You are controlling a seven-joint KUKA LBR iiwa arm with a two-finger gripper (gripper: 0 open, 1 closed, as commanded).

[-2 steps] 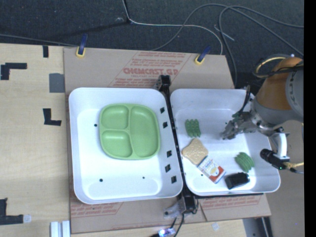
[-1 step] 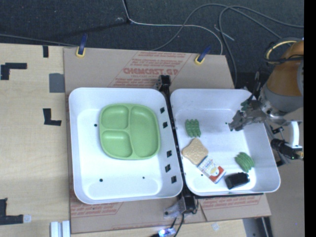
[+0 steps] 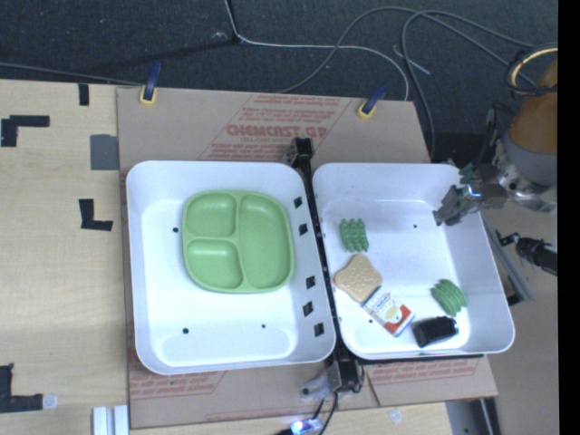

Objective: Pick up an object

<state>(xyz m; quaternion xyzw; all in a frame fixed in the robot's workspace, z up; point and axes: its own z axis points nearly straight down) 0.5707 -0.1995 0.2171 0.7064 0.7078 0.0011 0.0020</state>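
Observation:
The right bin (image 3: 412, 188) holds several small things: a green ridged piece (image 3: 354, 235), a tan bread slice (image 3: 358, 278), a red and white packet (image 3: 390, 313), a green leafy piece (image 3: 449, 294) and a black block (image 3: 435, 331). My gripper (image 3: 453, 207) hangs over the bin's upper right rim, well above and to the right of those things. Nothing shows between its fingers. The grey arm with its orange band (image 3: 535, 120) comes in from the right edge.
The left bin (image 3: 159, 198) holds a green divided plate (image 3: 238, 241). Both bins rest on a cardboard sheet (image 3: 272, 125) held by clamps. Cables (image 3: 381, 25) run across the dark back.

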